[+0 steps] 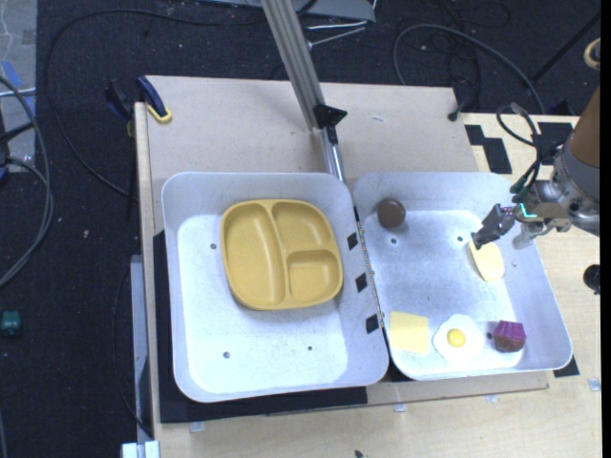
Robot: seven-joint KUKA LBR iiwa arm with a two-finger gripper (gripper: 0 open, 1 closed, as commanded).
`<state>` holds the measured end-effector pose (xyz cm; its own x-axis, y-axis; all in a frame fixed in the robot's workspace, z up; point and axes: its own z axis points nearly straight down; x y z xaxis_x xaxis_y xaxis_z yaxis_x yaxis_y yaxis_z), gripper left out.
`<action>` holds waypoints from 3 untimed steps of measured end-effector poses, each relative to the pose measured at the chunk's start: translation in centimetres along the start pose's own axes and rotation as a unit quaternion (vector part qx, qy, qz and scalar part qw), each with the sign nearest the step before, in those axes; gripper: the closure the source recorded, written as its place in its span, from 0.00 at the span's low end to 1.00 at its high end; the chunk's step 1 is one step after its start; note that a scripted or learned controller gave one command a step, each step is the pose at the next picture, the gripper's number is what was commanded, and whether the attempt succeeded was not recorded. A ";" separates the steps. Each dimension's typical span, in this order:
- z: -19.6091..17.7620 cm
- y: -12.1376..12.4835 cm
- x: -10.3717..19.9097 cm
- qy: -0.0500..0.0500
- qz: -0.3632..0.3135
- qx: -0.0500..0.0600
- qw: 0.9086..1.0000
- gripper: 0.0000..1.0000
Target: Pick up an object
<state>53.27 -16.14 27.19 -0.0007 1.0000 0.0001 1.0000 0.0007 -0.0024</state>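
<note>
My gripper [502, 237] reaches in from the right over the right bin [420, 256], its fingers open just above a pale yellow flat piece [488, 261]; nothing is between them. A brown ball [390, 214] sits at the bin's back left. Along the front edge lie a yellow cheese block [410, 332], a toy fried egg [457, 338] and a small purple object [508, 336].
The left bin [191, 284] holds a yellow divided plate [282, 254]. A slanted metal pole [298, 55] rises behind the two bins. The bench edge and cables lie beyond the bins.
</note>
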 end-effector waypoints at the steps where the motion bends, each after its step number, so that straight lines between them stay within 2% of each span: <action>1: -0.1 0.1 0.0 0.000 0.000 -0.001 1.000 0.00; 3: 11.9 -1.6 -0.3 0.001 0.001 0.002 1.000 0.00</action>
<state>51.68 -16.47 15.24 0.0020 1.0000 0.0016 1.0000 -0.0020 -0.0066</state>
